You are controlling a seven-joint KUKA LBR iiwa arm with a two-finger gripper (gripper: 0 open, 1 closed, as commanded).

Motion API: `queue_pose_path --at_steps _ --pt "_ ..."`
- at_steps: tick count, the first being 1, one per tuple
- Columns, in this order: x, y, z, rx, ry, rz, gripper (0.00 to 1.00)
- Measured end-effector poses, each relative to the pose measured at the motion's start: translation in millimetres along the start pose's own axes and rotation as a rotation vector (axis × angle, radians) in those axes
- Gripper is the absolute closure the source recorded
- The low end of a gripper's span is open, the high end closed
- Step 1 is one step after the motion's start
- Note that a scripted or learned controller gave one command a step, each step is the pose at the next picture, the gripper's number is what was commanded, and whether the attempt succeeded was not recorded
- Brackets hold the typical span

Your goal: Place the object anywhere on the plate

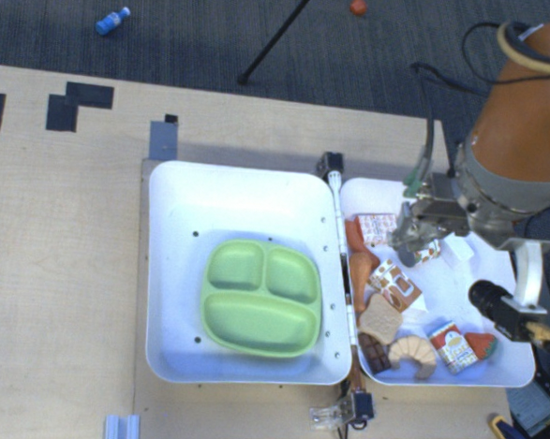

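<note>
A green divided plate (262, 297) lies in the left white bin (177, 207). The right white bin (518, 372) holds several toy foods: a small printed packet (378, 226), an orange carrot-like piece (358, 254), a brown-and-white box (394, 286), a bread slice (381, 318), a croissant (415, 354) and a little carton (452, 347). My gripper (417, 241) hangs over the upper middle of the right bin, just right of the packet. A small white-and-brown item (430, 254) shows right under it; whether it is gripped is unclear.
A ridge (339, 265) separates the two bins. A dark chocolate piece (373, 353) and a red piece (482, 346) lie near the right bin's front. A black part (496, 310) juts over that bin's right side. The bench (56, 264) stretches to the left.
</note>
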State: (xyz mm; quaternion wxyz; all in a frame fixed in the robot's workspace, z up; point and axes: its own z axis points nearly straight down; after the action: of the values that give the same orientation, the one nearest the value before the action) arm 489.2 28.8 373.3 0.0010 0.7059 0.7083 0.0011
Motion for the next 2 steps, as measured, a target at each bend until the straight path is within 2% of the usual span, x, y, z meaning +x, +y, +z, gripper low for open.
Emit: queue_pose_path --at_steps 1,2 --pt "0.2 40.6 143.7 0.004 0.0 0.001 1.0" --pt "0.2 41.1 143.2 0.002 0.0 0.001 0.0"
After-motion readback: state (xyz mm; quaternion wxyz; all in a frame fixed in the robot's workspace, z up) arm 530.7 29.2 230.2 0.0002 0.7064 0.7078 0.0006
